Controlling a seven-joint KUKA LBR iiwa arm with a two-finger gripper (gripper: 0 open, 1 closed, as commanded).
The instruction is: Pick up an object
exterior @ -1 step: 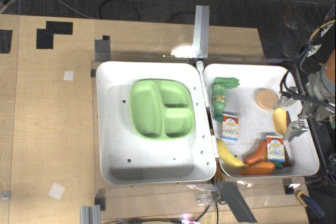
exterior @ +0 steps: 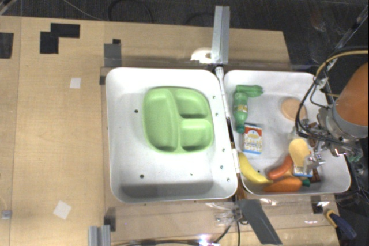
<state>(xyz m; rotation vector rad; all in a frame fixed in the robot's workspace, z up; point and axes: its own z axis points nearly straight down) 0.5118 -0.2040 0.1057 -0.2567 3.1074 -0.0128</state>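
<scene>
Nothing lifted yet; pick not done. Gripper point(exterior: 316, 159) low over right bin point(exterior: 271, 79), near its front right corner, just beside pale yellow lemon-like fruit point(exterior: 298, 150). Open or clenched: cannot tell, too small and cluttered with cables. No object visibly grasped. Likely target that fruit: rounded, smooth, resting among red sausage-shaped piece point(exterior: 281, 170), orange carrot-like piece point(exterior: 283, 185) and banana point(exterior: 251, 170). Elsewhere in bin: green bottle point(exterior: 241, 104), small carton point(exterior: 253, 139). Left bin point(exterior: 124, 141) carrying green divided tray point(exterior: 176, 118). Grasp and lift both left.

banana point(exterior: 252, 169) | yellow, curved | lying flat | right bin, near-left corner, beside sausage point(exterior: 281, 169)
</scene>
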